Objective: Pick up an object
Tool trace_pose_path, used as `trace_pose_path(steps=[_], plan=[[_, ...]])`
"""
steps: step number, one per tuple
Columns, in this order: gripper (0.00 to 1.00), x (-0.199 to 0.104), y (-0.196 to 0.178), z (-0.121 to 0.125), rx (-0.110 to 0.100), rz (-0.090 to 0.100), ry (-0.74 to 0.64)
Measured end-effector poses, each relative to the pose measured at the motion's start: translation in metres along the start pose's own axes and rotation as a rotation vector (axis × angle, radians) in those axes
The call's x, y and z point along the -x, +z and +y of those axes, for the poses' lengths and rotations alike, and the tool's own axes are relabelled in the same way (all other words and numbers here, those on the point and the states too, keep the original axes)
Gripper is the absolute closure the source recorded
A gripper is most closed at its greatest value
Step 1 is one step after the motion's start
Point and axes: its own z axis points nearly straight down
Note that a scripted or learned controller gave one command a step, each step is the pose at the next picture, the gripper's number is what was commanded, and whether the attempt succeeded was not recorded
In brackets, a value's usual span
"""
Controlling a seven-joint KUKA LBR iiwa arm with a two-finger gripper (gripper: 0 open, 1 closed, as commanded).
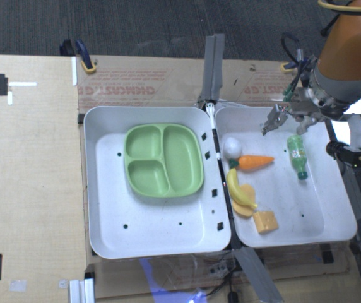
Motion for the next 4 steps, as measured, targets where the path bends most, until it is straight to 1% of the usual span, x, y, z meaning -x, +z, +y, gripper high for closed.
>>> trace_pose_path(steps=[1,2,3,4], plan=[[0.0,-0.005,0.093,-0.032,0.001,0.0,-0.103],[0.0,-0.008,0.145,-0.02,0.0,0.001,-0.018],[0.0,-0.038,0.044,-0.054,0.002,0.0,-0.014],[0.0,0.005,0.132,-0.037,0.001,0.0,-0.077]])
